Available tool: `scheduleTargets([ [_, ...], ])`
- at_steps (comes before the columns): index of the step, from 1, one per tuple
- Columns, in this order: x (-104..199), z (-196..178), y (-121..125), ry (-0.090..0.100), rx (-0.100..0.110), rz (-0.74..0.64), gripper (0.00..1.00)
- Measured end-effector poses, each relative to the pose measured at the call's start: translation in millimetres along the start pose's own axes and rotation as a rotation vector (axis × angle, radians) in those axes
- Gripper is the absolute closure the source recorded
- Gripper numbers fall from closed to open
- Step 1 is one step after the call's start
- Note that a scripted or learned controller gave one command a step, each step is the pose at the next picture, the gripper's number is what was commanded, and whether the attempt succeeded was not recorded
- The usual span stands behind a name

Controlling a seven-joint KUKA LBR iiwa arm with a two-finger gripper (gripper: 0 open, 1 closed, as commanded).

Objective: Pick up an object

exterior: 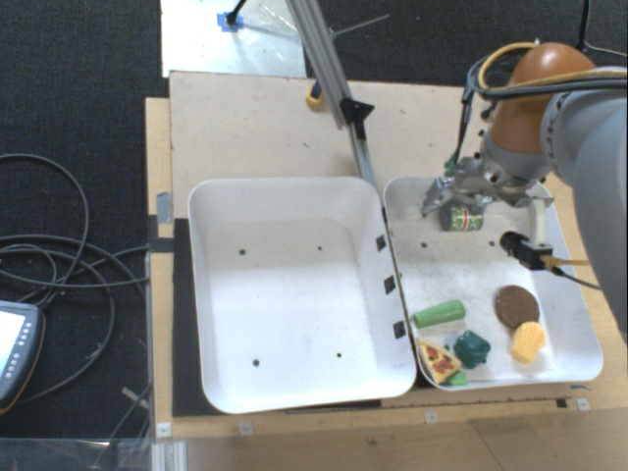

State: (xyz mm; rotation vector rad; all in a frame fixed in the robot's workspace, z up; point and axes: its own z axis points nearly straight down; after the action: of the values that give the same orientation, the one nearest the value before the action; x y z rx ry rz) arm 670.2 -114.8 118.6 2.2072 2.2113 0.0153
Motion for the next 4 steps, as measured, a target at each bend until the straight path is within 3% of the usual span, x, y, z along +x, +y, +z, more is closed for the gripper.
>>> scheduleTargets([
  [1, -1, -10, 1, -0.003, -0.003, -0.001, 1.00],
  [2, 5, -63, 12, 0.005, 0.012, -0.004, 1.00],
  [3, 5, -92, 14, 0.005, 0.013, -0.004, 1.00],
  [4, 55, -89, -10, 0.007, 0.019, -0.008, 1.00],
])
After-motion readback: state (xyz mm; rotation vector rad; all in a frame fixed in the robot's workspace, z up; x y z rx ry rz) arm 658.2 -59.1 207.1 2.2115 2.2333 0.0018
